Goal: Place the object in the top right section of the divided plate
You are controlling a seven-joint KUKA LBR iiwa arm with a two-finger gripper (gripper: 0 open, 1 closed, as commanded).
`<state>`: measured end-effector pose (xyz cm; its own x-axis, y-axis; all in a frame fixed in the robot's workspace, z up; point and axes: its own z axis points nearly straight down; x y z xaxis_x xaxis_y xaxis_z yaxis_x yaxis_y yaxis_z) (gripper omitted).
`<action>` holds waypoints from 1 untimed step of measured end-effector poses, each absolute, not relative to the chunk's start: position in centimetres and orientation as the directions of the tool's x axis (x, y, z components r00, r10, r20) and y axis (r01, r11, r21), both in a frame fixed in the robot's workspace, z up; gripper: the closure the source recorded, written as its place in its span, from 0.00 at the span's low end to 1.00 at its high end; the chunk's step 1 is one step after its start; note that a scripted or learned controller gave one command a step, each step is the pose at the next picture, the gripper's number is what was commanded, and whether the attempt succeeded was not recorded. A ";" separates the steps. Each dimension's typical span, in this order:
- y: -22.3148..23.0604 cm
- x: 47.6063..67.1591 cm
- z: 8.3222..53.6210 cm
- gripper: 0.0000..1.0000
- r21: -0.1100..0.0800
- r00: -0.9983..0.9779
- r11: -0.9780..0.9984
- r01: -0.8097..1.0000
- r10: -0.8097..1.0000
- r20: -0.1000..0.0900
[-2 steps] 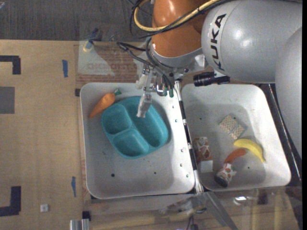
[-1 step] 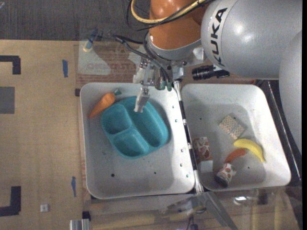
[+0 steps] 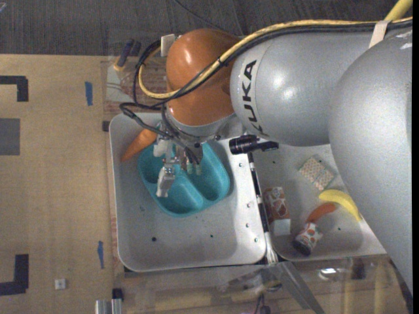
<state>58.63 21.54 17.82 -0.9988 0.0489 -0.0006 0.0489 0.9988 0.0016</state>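
A teal divided plate (image 3: 209,182) lies in the left white bin (image 3: 190,247), toward its upper half. An orange carrot-shaped object (image 3: 136,144) rests on the bin floor just off the plate's upper left rim, partly hidden under the wrist. My gripper (image 3: 177,172) hangs over the plate's left sections, below the orange wrist band. Its fingers stand apart, open, with nothing between them. The carrot is to the upper left of the fingertips and apart from them.
The right bin (image 3: 340,247) holds a patterned square packet (image 3: 316,172), a yellow banana (image 3: 342,201), a red-orange piece (image 3: 321,211), a small can (image 3: 308,236) and a printed carton (image 3: 276,203). The arm's big grey body covers the upper right.
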 end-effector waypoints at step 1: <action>16.4 59.6 11.2 0.00 0.016 -0.990 0.990 0.138 0.138 -0.013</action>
<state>59.61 16.44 11.16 -0.9903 0.1383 -0.0126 0.1381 0.9903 0.0162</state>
